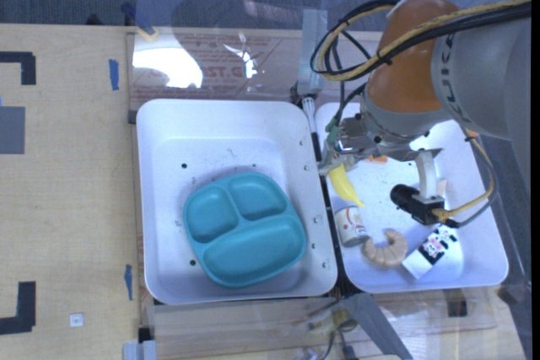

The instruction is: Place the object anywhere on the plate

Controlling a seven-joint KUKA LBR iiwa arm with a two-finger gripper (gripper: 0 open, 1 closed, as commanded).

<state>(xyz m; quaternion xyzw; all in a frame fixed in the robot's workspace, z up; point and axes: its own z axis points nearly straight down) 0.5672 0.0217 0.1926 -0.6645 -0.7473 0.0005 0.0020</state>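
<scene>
A blue plate point(245, 228) with three compartments lies in the left white bin point(160, 131). My gripper point(348, 146) hangs over the left side of the right bin point(481, 257), just above a yellow, banana-like object point(344, 185) that lies against the bin's left wall. Nothing shows between the gripper and the plate. The wrist and arm hide the back of the right bin.
Along the near side of the right bin lie a small white can with a red label point(350, 224), a tan croissant-shaped piece point(386, 249) and a white box with black marks point(432, 249). A raised divider point(321, 181) separates the two bins.
</scene>
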